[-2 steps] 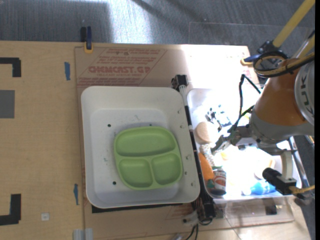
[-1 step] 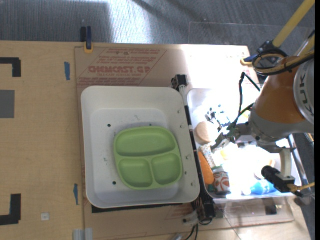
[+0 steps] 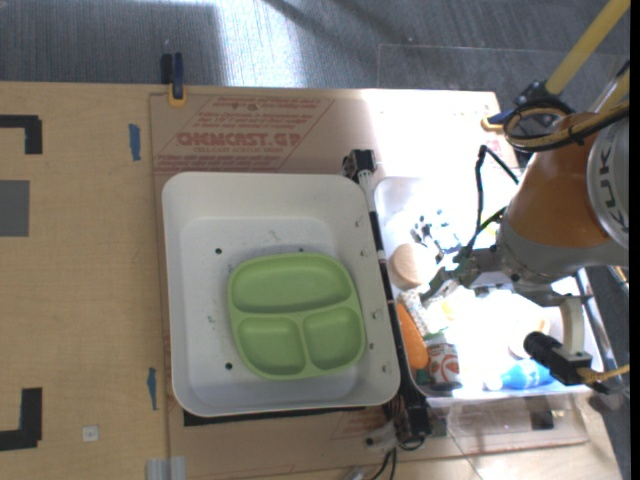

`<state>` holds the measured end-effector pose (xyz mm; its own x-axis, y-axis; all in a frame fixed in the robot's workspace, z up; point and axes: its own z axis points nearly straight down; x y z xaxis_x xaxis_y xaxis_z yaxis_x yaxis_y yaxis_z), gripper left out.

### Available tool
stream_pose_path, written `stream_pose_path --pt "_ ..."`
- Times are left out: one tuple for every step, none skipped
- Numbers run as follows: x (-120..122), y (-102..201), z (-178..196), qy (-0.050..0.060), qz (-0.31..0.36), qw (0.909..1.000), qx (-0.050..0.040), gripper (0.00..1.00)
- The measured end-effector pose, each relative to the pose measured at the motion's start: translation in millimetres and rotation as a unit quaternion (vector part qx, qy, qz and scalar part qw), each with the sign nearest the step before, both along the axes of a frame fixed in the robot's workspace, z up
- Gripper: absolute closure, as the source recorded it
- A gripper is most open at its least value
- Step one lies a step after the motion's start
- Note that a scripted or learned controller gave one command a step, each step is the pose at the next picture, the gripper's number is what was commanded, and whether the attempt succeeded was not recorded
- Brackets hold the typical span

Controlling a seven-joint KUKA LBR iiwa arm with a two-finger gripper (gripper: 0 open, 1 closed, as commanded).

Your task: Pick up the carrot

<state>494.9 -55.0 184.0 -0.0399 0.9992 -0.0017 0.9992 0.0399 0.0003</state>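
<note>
The carrot is an orange, elongated piece lying along the left wall of the right bin, near its front corner. My gripper hangs over the middle of the right bin, reaching in from the right. It sits just above and to the right of the carrot's far end, and nothing shows between its tips. Glare washes out the bin floor beneath it.
A tan round item lies just beyond the carrot. A red-and-white item sits by its near end, and a blue item lies at the front right. The left bin holds a green divided plate.
</note>
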Motion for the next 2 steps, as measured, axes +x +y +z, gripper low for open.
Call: stream_pose_path --pt "0.9 4.0 -0.1 0.001 0.019 0.9998 0.0002 0.0" --pt "-8.4 -36.5 -82.0 -0.008 -0.039 0.9992 -0.0005 0.0"
